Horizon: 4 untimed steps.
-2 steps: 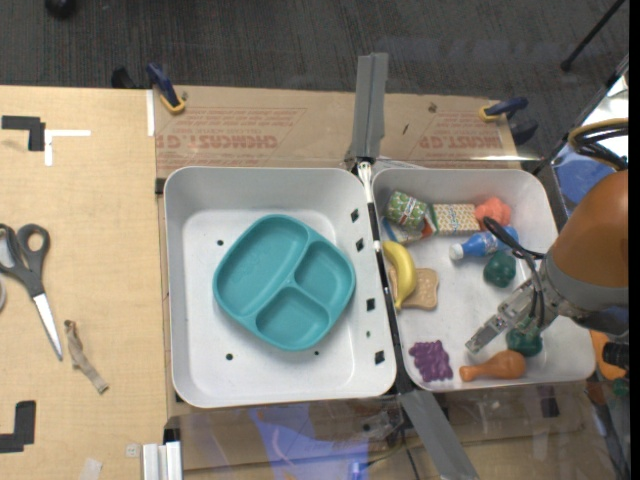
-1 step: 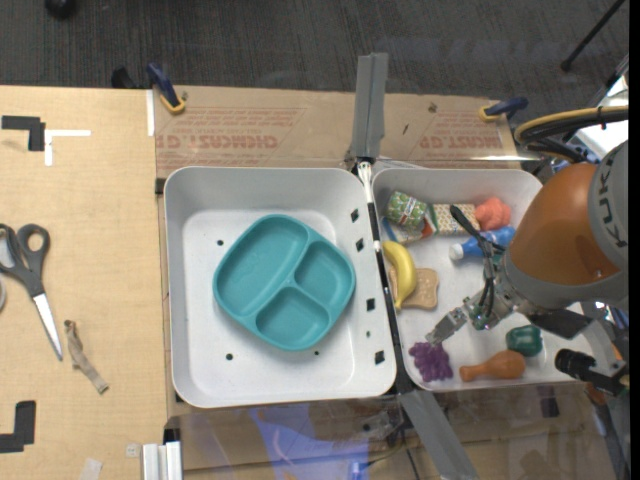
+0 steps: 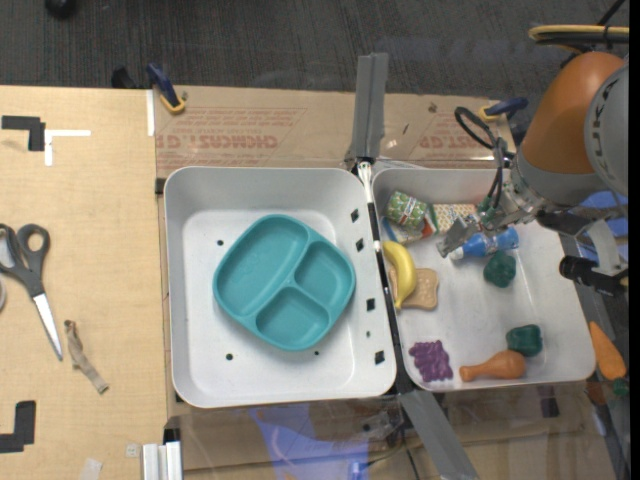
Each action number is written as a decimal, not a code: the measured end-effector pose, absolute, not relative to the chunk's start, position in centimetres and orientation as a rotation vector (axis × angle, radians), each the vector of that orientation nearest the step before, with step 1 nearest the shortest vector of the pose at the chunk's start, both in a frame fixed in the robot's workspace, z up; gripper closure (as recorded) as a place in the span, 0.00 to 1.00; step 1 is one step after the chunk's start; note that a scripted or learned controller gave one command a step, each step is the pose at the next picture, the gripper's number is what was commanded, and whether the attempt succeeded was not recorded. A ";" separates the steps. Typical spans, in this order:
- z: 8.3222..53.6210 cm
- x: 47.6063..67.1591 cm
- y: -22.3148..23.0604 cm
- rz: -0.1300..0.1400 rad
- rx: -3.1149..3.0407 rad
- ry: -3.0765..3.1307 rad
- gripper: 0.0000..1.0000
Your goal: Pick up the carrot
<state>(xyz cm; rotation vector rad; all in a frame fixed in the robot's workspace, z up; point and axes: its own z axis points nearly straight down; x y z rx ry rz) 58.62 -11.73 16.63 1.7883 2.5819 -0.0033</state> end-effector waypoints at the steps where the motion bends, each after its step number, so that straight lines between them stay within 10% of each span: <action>1: 9.3 54.8 -10.1 -0.001 1.868 2.524 0.00; 2: 10.1 60.2 -10.0 -0.008 2.025 2.405 0.00; 3: 14.2 53.8 -10.7 -0.005 2.363 2.073 0.00; 4: 15.5 54.1 -17.2 -0.005 2.530 1.863 0.00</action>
